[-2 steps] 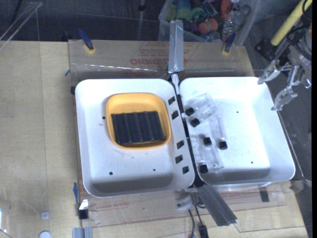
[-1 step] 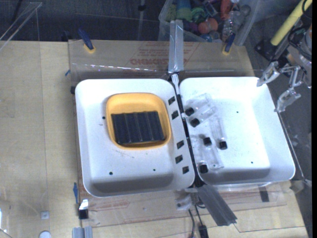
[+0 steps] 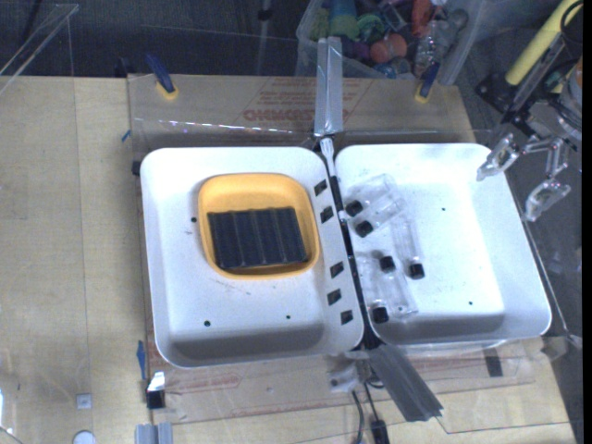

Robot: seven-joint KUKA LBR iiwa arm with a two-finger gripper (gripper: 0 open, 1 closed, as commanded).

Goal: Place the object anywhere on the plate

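Yellow plate (image 3: 258,189) holding dark ridged object (image 3: 257,237), left bin (image 3: 176,313)

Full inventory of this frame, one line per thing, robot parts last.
Plate: 1, yellow-orange, squarish, in the left bin.
Ridged block: 1, dark grey, lying flat on the plate.
Clear plastic pieces: a loose cluster with small black parts, count unclear, left half of the right bin.
Bins: 2, white, shallow, side by side on the bench.
Divider: 1, grey with black tabs, between the bins.
Tub of toys: 1, clear, multicoloured contents, behind the bins at top.
Clamps: 2 visible, blue, on the back edge of the clear sheet.
Gripper: 1, metallic, above the right bin's far right corner; nothing seen between the jaws.
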